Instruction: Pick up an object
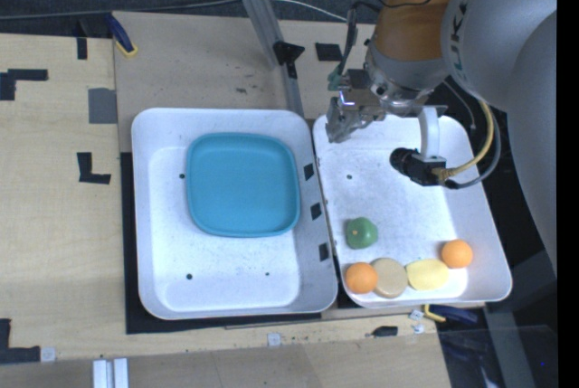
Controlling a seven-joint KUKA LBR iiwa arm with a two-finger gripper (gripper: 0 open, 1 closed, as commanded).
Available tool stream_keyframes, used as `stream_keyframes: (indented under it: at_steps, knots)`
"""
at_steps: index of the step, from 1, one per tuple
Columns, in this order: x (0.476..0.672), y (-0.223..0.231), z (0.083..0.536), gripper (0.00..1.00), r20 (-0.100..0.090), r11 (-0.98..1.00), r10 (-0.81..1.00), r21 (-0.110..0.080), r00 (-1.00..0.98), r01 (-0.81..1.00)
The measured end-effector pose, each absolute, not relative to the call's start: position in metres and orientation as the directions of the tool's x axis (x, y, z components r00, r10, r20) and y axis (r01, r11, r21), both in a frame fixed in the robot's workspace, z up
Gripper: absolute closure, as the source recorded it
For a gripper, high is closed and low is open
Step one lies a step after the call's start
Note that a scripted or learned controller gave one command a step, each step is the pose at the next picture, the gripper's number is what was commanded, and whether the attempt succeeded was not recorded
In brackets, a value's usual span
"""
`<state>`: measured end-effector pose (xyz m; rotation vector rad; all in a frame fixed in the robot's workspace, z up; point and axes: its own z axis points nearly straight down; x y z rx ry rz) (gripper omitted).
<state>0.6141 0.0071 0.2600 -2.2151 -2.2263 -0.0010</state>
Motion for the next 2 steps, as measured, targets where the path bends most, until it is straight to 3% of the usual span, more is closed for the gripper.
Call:
stream_keyframes:
  at_steps: [1, 2]
  knots:
    - [0.611, 0.055, 0.257, 1.0, 0.001, 0.004, 1.0, -0.001, -0.004, 1.0]
    - [0.593, 0.095, 0.246, 1.0, 0.0, 0.004, 1.0, -0.001, -0.004, 1.0]
